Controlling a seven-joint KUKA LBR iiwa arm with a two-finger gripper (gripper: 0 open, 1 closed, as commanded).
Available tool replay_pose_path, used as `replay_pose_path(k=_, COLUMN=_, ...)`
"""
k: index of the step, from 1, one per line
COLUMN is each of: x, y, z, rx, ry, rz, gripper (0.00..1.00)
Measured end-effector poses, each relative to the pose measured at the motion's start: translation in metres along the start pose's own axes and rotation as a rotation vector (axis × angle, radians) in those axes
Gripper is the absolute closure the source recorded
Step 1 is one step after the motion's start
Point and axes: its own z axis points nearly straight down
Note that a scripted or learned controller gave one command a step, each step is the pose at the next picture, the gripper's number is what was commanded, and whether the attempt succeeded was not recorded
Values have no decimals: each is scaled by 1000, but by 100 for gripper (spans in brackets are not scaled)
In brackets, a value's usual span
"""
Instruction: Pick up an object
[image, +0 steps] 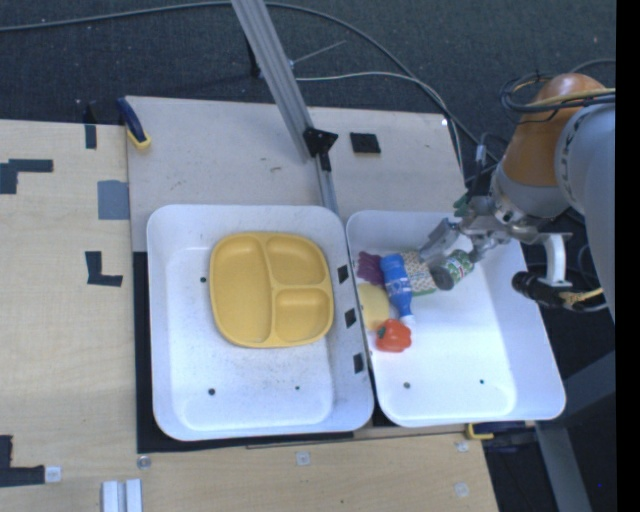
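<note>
Tool (455, 255) sits low in my right shallow white bin (500, 390), fingers spread, with a small green-and-white cylinder (452, 271) between them. Just left lie a blue plastic bottle (396, 279), purple piece (370, 266) and orange-red toy (393, 337). My left bin (180, 400) carries a yellow divided plate (271, 289).

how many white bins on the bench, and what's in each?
2. Left bin holds a yellow divided plate. Right bin holds a cluster of small items by its left wall, including a blue bottle; some may be hidden underneath.
</note>
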Motion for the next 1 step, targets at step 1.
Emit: replay_pose_path(k=1, x=5, y=5, z=31, rx=-26, ry=-8, rz=0, gripper=0)
